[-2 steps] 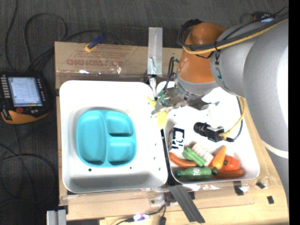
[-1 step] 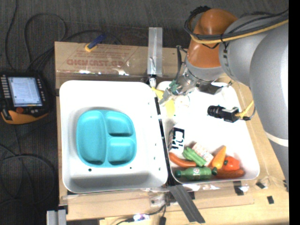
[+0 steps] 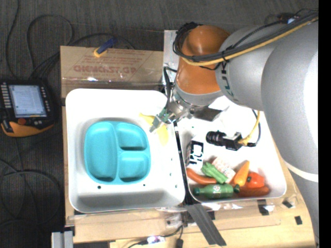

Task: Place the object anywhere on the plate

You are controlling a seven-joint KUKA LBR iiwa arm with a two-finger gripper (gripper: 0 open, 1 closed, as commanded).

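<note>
A light blue plate (image 3: pixel 118 151) with three compartments lies in the left white bin (image 3: pixel 77 190). My gripper (image 3: pixel 161 120) hangs over that bin's back right corner, just beyond the plate's upper right rim. A yellow banana-like object (image 3: pixel 162 134) sits between its fingers, with yellow ends poking out to the left and below. The object is beside the plate, not over it. The arm's orange band (image 3: pixel 199 61) and grey body cover the back of the right bin.
The right bin (image 3: pixel 276 187) holds several toy foods along its front: a carrot (image 3: pixel 199 177), a green cucumber (image 3: pixel 214 190), a red pepper (image 3: pixel 254 182). A black device (image 3: pixel 223 138) lies mid-bin. Cardboard (image 3: pixel 111 66) lies behind the left bin, and a teach pendant (image 3: pixel 25 107) lies at far left.
</note>
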